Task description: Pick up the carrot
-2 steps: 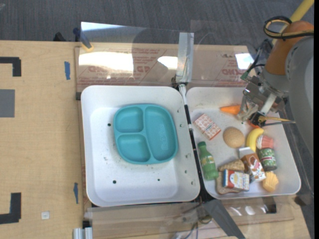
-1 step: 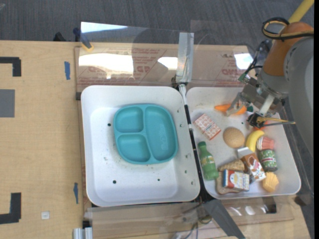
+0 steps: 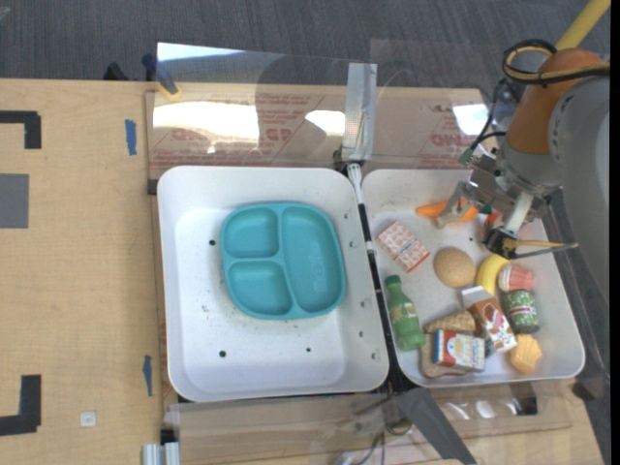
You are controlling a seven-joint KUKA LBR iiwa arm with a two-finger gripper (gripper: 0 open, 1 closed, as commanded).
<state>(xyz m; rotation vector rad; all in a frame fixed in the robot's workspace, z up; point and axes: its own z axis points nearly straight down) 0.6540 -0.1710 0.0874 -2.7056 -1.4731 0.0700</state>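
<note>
A: Where did the carrot lie?

B: In the right bin, at its far end, long axis running left to right. The gripper hung at its right tip; whether the jaws were spread or pinching could not be told.

A: Anything in the way?

B: The left bin held a teal plate. Nearer, a bread roll and a checked box sat close by.

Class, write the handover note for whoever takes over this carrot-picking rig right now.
Gripper: low in the right white bin, at the small orange carrot; finger state unclear.
Carrot: lying on the bin floor near the far edge, beside the red-checked white box.
Teal divided plate: in the left bin.
Done: arm has reached the carrot.
Left: confirm grasp, lift.
</note>
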